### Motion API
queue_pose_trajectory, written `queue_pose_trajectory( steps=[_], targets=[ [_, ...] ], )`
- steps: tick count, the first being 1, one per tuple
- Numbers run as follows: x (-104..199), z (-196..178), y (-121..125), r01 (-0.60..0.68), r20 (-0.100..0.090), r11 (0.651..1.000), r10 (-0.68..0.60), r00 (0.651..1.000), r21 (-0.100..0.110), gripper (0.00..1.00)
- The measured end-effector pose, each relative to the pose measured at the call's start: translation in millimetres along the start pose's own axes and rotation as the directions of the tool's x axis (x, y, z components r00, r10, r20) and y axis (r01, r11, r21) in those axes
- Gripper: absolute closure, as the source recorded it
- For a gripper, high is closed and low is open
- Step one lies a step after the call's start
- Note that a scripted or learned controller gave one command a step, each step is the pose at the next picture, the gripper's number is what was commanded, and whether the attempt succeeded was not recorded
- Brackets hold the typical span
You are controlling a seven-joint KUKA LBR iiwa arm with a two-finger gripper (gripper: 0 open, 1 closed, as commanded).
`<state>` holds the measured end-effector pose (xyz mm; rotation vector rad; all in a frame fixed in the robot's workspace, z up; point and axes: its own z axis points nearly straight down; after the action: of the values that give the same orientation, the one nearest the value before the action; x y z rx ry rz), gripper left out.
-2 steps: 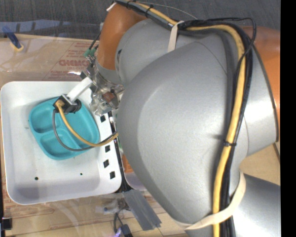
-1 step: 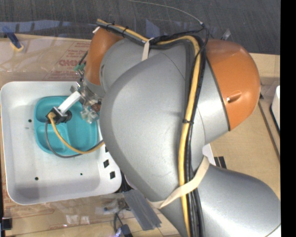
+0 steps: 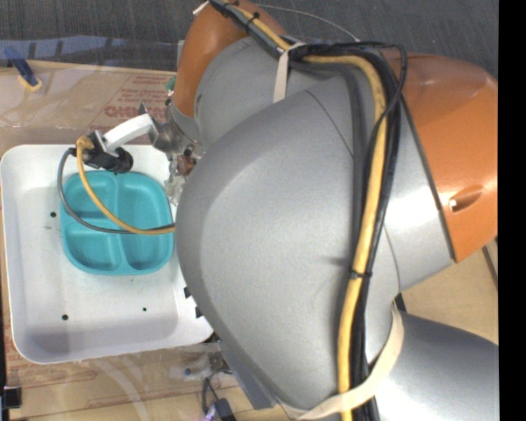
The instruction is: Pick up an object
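Locating claw (image 3: 177, 150) at the far right corner of the left-hand white bin (image 3: 17, 235), directly below the orange band (image 3: 202, 55) of the arm (image 3: 280, 244). Reading claw state as cannot tell: working end is lying in shadow and partly hiding behind the grey arm housing. Seeing nothing held at the claw.

Locating teal tray (image 3: 127, 200) inside the same bin, toward its far side, lying flat with the open side up. Noting several compartments, separated by raised ridges. Placing tray just beside the claw, on the claw's left in the camera view; contact between the two cannot be told.

Tracing yellow cable (image 3: 95, 204) from a black connector (image 3: 108, 158) above the tray's far edge, looping across the tray's compartments and running off toward the arm. Noting a white bracket (image 3: 128, 132) projecting from the wrist area, just beyond the connector.

Noting a second length of yellow cabling (image 3: 369, 191), bundled with black, running along the grey housing.

Noting cardboard sheet (image 3: 61, 95) lying under the bin and extending past its far rim.
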<state>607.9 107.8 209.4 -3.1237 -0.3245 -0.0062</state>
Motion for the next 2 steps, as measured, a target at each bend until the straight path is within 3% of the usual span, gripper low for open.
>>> queue_pose_trajectory(
  steps=[1,2],
  targets=[
    [18,19,19,0.0,0.005,1.0,0.0,1.0,-0.002,1.0],
    [37,41,-7,0.023,0.004,1.0,-0.023,1.0,-0.002,1.0]
  ],
)
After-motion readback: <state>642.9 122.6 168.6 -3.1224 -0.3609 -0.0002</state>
